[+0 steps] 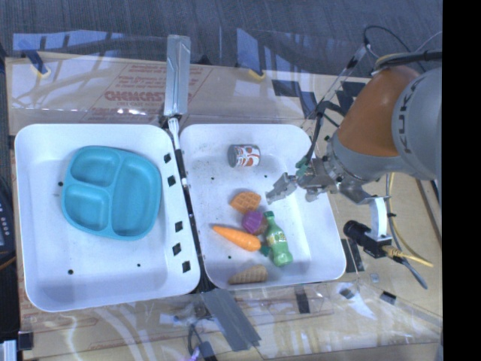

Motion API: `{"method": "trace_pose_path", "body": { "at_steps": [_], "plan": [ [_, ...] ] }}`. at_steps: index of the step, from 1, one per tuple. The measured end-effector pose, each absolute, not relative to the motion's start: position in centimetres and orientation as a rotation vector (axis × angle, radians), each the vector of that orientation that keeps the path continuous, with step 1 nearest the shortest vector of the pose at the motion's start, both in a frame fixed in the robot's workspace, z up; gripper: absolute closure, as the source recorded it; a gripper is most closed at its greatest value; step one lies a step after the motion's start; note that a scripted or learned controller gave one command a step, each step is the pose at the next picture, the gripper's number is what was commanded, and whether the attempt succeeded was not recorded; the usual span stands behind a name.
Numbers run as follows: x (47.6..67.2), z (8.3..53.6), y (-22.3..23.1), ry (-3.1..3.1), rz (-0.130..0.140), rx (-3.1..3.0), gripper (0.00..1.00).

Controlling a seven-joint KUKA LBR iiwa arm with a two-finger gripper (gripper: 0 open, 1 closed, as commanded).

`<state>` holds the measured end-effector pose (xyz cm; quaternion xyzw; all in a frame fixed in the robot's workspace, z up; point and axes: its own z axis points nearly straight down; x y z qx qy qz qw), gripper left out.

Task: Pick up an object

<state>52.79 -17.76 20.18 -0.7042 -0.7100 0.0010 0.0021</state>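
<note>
The gripper (279, 189) hangs with its fingers apart and nothing in them, just right of the orange waffle (245, 200) in the right bin (319, 258), and it might bump the purple toy (253, 221) beside it.

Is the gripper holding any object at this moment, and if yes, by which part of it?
Nothing is held. The gripper hangs over the right bin with nothing between its fingers; the nearest item, the orange waffle-like toy, lies apart on the bin floor.

blue tray (111, 191), orange carrot (237, 237), green bottle (276, 242), purple grapes (253, 221), white bins (30, 262).
</note>
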Motion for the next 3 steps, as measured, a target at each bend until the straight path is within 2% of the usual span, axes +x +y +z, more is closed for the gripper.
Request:
{"method": "trace_pose_path", "body": {
  "at_steps": [1, 2, 3],
  "plan": [
    [48.3, 9.9, -15.8, -2.172, 0.004, -2.263, 0.00],
    [48.3, 10.9, -15.9, -2.176, 0.004, -2.260, 1.00],
    [50.9, 24.3, -12.7, -2.146, 0.000, -2.294, 1.00]
  ]
}}
